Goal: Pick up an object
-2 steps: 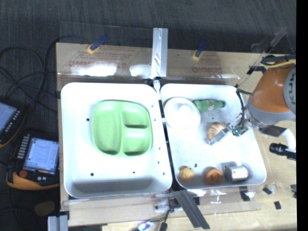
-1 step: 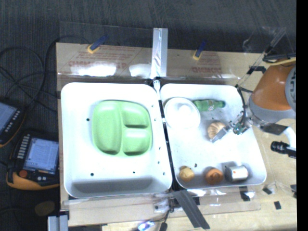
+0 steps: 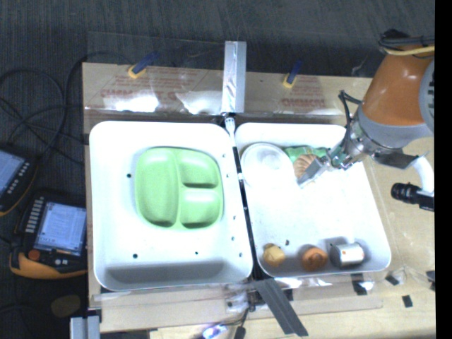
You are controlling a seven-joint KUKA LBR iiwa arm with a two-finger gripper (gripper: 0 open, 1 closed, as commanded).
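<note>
The claw (image 3: 316,169), grip state unclear, touches the tan object (image 3: 304,164).

— Can you read anything here?

— Hardly. The clear sheet (image 3: 169,90) taped across the top of the table (image 3: 95,76) carries reddish print in the upper middle of the frame, but the letters are too blurred to make out.

— And the screens at the left edge?

— The handheld pendant (image 3: 53,228) at lower left shows a lit display (pale lines, no legible words). The dark tablet (image 3: 10,175) above it is unreadable too.
</note>
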